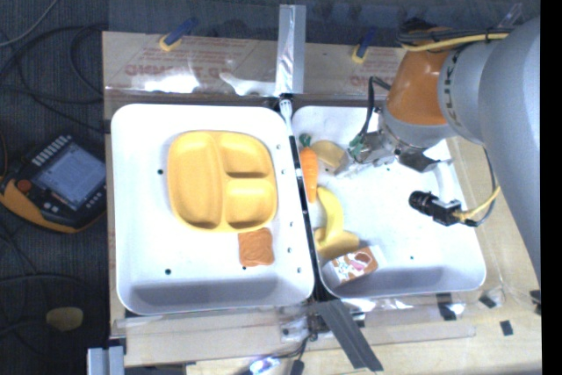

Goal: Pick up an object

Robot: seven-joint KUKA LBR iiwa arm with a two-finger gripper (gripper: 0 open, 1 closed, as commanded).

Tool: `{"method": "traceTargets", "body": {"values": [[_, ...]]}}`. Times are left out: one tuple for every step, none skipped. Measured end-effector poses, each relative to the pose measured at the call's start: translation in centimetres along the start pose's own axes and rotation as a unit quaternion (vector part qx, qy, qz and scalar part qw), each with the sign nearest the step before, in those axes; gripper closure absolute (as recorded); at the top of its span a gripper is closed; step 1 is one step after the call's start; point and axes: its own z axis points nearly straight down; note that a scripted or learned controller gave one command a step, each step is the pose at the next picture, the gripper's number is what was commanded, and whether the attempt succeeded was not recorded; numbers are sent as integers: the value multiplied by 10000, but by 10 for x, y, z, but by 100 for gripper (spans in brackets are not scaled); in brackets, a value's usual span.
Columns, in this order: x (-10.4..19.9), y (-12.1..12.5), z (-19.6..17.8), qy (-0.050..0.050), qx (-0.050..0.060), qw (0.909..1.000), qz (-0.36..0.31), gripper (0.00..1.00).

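The right bin (421, 270) holds an orange carrot (308, 172) along its left wall, a yellow banana (332, 224) below it, a beige round piece (328, 155) near the top left, and a red and white packet (353, 263) at the front. My gripper (367, 150) hangs over the upper middle of this bin, just right of the beige piece, seen from above under the orange band (420, 92). Nothing shows in its grasp.
The left bin (140, 277) carries a yellow divided plate (219, 180) and a brown toast-like square (255, 248). A black cable fitting (435, 205) on the arm sticks out over the right bin. A handheld pendant (53, 184) lies off the bench to the left.
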Motion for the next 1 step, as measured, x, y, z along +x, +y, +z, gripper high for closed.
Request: {"method": "traceTargets", "body": {"values": [[0, 0, 0, 1, 1, 10000, -1, 0]]}}
